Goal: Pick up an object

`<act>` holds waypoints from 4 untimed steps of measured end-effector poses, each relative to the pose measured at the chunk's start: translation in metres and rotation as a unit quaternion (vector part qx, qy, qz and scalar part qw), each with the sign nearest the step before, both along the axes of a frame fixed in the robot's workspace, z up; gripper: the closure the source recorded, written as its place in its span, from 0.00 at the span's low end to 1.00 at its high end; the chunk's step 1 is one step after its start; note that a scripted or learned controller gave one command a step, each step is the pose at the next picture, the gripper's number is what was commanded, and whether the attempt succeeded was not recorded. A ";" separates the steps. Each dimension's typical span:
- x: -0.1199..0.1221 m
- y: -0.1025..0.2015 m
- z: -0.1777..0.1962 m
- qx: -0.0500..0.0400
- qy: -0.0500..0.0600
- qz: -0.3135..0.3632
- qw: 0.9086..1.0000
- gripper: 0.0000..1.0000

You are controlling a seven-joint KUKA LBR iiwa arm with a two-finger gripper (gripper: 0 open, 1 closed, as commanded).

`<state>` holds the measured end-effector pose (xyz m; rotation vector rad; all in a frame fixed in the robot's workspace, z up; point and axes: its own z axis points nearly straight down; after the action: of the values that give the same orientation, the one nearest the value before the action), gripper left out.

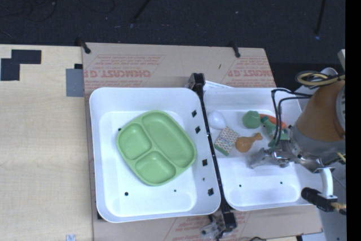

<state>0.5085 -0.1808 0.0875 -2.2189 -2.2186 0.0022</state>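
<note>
The right bin (260,190) holds several small objects. A white rounded piece (217,119) lies near its left wall, with a checkered packet (226,140) just below it. A tan drumstick-shaped toy (246,143) lies in the middle. A green lump (251,119) and a thin orange piece (269,119) lie at the back. My gripper (258,160) is low in this bin, just below and right of the drumstick toy. I see nothing held in it.
The left bin (97,149) holds a green divided plate (155,147). A black divider (206,144) runs between the bins. The arm's orange band (320,115) and a black cable (282,104) hang over the right bin's right side. Cardboard (146,68) lies under both bins.
</note>
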 end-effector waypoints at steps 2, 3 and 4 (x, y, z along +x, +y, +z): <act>0.003 -0.005 0.052 -0.001 -0.001 0.000 1.000 1.00; 0.005 -0.005 0.113 -0.001 -0.002 0.001 1.000 1.00; 0.006 -0.006 0.165 -0.001 -0.002 0.001 1.000 1.00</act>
<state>0.5143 -0.1869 0.2524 -2.2205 -2.2241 -0.0007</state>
